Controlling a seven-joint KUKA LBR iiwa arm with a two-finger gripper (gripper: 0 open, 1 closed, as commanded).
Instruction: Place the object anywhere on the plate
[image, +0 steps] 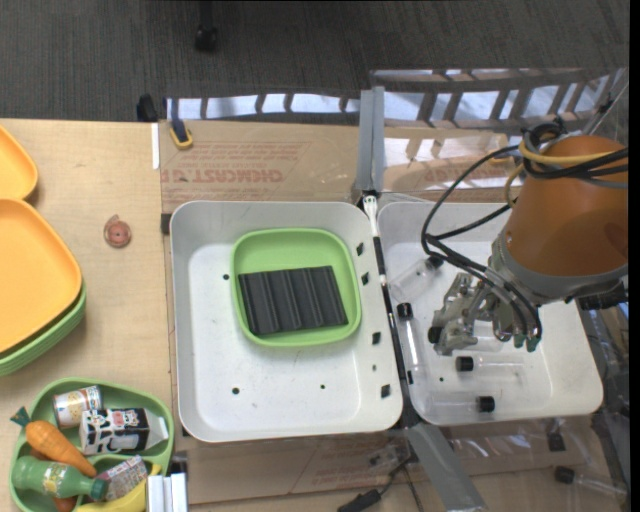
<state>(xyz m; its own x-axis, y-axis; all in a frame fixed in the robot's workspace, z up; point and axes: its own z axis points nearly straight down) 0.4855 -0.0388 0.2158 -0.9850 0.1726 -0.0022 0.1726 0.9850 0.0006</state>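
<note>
Camera view: gripper (462, 330) sits low in the right bin (560, 400), finger state can't tell, no object clearly held, dark ridged slab (290, 300) lies on green plate (250, 255) in left bin (200, 400); confirm a firm grasp first, then carry over the divider.

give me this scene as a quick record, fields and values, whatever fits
left bin: holds a green plate
on the plate: a dark ridged rectangular object, lying flat
right bin: the tool works above it
tool: low over the right bin, nothing seen between its fingers
arm: grey with orange band, reaching in from the view's right
bench at the view's left: stacked orange plates, a green bowl with toy food
task state: dark object lies on the plate
</note>
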